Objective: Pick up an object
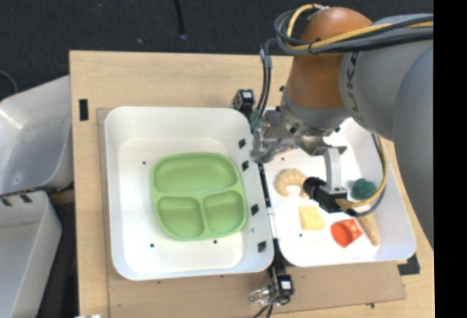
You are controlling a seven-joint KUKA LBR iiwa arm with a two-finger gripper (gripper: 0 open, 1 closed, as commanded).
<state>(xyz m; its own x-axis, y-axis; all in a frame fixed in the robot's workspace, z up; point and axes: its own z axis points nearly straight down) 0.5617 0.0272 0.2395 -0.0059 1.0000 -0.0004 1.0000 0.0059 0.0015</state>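
**While the gripper hangs at the divider, the pickings lie in the right bin**

Because the arm (343, 83) comes in from the right of the frame and bends down over the centre, the gripper (266, 145) sits at the left edge of the right bin (394, 236). That puts it close to the wall shared with the left bin (131, 163). The wrist's bulk hides its tip, so I cannot tell whether it is open or closed. Nothing is seen held in it.

The left bin holds a green divided plate (198, 195), lying flat in its middle. The right bin holds the small things:

- a tan croissant (290, 180), just below and right of the gripper
- a yellow block (311, 218), lower down
- a red piece (346, 232), towards the lower right
- a tan cone (368, 229) beside the red piece, with a teal tuft (363, 187) above it

The croissant looks the likeliest object to pick, being nearest. The broad, flat plate would suit a pinch grip poorly.
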